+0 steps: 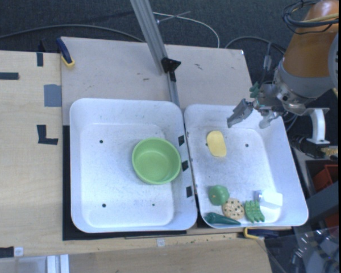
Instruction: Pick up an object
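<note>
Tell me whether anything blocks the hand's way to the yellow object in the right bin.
Nothing visible does. The hand hovers over the far right part of the right bin, and the yellow object lies alone on bare floor nearby. The other small items sit clustered at the near edge.

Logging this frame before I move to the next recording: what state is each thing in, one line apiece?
Two-finger gripper: fingers open, holding nothing, above the right bin's far edge.
Round green plastic bowl: upright, in the left white bin.
Yellow oval block: lying flat, in the right white bin, untouched.
Small green, tan and white toys: clustered at the right bin's near edge.
</note>
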You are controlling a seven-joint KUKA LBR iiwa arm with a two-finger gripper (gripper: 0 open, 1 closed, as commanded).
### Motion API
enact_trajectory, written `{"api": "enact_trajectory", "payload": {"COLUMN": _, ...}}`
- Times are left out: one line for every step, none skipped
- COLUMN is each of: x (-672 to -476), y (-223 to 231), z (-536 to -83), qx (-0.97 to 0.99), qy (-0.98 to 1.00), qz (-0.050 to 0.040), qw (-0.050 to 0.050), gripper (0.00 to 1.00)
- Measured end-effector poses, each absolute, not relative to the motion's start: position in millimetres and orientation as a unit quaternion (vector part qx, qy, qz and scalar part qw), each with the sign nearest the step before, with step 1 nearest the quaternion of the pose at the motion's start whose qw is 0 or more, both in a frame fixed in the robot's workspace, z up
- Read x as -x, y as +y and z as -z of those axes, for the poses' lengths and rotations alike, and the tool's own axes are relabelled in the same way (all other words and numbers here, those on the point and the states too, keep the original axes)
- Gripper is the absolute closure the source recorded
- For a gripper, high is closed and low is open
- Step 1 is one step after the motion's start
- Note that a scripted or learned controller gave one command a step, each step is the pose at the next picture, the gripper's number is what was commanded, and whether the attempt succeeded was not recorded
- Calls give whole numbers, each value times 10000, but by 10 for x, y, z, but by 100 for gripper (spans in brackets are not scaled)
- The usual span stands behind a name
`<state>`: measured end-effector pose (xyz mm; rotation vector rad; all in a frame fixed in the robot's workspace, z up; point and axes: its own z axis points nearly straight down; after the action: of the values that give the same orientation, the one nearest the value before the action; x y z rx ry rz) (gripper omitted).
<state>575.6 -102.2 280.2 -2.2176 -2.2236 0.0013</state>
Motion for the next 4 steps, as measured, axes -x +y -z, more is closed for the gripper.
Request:
{"api": "enact_trajectory", "payload": {"x": -5756, "y": -1022, "z": -2802, "qx": 7062, "qy": -7080, "qz": -3, "qw": 5, "gripper": 0}}
{"api": "enact_trajectory", "payload": {"x": -5758, "y": -1046, "z": -2363, "qx": 7068, "qy": -7074, "qz": -24, "qw": 18, "gripper": 0}}
{"api": "enact_trajectory", "payload": {"x": -5723, "y": -1102, "z": -1735, "qx": 7070, "qy": -7072, "qz": -31, "qw": 30, "gripper": 0}}
{"api": "enact_trajectory", "payload": {"x": -5724, "y": -1044, "z": -1097, "qx": 7066, "qy": -7076, "qz": -27, "qw": 31, "gripper": 0}}
